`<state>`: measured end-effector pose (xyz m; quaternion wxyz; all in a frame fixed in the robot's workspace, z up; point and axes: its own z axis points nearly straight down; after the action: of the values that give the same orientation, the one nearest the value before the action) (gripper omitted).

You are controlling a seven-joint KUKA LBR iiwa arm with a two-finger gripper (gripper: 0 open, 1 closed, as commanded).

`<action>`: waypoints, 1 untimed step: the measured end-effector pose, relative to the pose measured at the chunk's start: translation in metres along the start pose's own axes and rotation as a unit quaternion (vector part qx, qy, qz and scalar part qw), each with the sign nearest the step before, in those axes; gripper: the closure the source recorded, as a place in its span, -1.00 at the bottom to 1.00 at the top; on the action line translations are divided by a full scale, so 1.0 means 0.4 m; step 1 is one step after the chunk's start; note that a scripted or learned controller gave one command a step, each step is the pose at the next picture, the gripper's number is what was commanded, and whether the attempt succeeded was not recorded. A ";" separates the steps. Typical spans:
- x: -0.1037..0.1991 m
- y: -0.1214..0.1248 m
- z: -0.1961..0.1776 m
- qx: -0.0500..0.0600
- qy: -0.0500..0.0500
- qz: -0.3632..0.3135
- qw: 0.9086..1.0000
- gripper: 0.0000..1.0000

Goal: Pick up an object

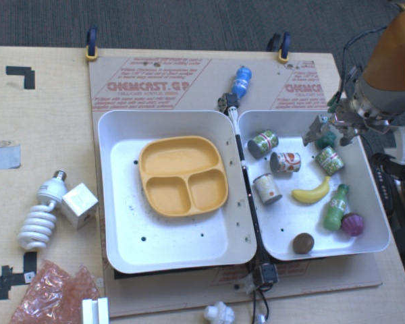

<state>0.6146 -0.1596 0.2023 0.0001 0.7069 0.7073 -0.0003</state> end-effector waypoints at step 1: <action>0.073 -0.105 0.274 0.000 0.000 0.001 1.000 -1.00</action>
<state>0.5725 -0.1303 0.0925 0.0000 0.7078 0.7064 -0.0002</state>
